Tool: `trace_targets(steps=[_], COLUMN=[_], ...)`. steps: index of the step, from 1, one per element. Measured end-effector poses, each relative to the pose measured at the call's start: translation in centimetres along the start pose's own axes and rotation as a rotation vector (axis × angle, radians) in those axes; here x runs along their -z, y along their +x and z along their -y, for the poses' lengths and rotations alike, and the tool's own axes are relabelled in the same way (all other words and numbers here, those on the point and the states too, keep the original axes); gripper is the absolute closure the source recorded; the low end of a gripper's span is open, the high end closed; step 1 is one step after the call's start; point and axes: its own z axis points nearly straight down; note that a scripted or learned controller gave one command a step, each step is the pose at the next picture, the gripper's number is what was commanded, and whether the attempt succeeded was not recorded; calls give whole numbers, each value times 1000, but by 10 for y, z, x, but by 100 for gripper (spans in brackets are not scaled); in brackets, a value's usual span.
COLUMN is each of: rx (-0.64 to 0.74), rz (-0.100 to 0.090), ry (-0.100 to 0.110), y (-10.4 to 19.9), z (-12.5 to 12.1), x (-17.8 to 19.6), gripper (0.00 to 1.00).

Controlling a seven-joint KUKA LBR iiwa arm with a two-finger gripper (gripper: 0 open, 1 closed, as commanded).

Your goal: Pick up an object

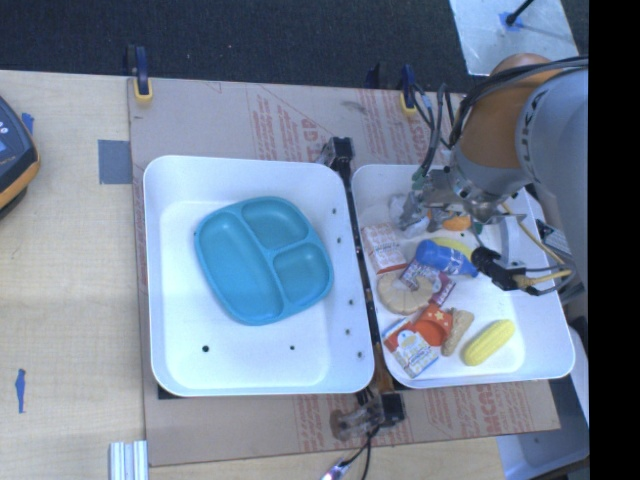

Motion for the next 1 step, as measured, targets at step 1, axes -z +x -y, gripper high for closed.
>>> trace_targets(steps=[1], rx=[1], rz=[0], ry=[4], y=[69], z=[13], x=[86], gripper=[100])
